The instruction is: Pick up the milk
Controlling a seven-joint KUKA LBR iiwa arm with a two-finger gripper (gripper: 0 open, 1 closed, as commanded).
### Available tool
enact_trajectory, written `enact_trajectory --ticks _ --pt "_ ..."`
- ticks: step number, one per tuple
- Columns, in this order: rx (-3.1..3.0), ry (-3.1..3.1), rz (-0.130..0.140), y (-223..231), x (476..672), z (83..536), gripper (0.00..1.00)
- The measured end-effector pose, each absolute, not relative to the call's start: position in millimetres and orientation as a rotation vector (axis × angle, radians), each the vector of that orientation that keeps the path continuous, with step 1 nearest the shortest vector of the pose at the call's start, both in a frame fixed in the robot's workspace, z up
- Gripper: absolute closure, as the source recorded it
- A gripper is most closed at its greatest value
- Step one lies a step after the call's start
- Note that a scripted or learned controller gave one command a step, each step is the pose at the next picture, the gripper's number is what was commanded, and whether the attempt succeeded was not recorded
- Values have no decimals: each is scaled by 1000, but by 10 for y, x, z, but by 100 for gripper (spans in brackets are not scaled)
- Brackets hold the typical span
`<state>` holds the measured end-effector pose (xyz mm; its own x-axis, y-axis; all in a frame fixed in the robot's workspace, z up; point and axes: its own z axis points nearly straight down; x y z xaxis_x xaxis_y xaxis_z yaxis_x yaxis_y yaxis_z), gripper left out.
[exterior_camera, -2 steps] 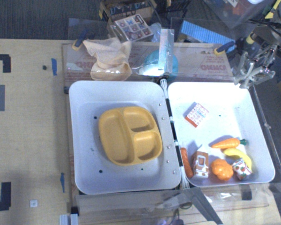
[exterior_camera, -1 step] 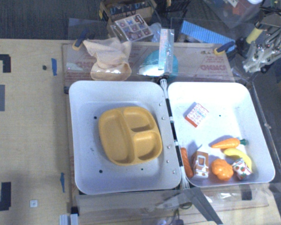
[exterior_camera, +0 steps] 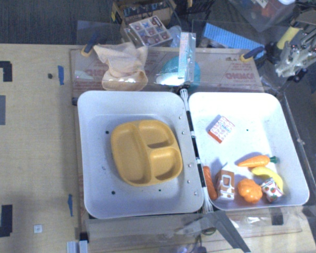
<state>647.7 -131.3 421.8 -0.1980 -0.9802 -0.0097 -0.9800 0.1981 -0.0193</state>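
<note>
Camera view looks down on two shallow white bins set side by side on the worktop (exterior_camera: 31,141), their inner rims touching along the middle. The left bin (exterior_camera: 89,115) carries a yellow divided plate (exterior_camera: 146,153) near its centre, with bare floor all round it out to the walls. The right bin (exterior_camera: 284,136) is open across its far half, where a red and white box (exterior_camera: 221,128) lies by itself, well apart from the walls. The near half is crowded. What looks like the milk carton (exterior_camera: 272,190), small and white with a peaked top, stands close to the near right corner, just beside the bin's right wall; its label is too small to read. A banana (exterior_camera: 268,173) touches it on the far side, a carrot (exterior_camera: 255,161) lies just beyond that, and an orange (exterior_camera: 249,191) presses against its left side. Left of the orange stands a brown and white carton (exterior_camera: 225,186), then a sausage (exterior_camera: 209,182) along the inner wall. The gripper (exterior_camera: 294,58) hangs outside the bins, past the far right corner of the right bin and well apart from the milk carton; it is too blurred to tell whether it is open or shut. Beyond the bins' far edge sit a crumpled tan bag (exterior_camera: 121,62), a blue board (exterior_camera: 229,38) and other clutter
</note>
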Motion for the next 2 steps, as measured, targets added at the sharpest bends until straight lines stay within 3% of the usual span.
enact_trajectory --ticks 1,2 --pt "-2670 1647 2 -1108 6539 3490 100" --pt "-2659 1652 -1 -1102 6549 3608 100"
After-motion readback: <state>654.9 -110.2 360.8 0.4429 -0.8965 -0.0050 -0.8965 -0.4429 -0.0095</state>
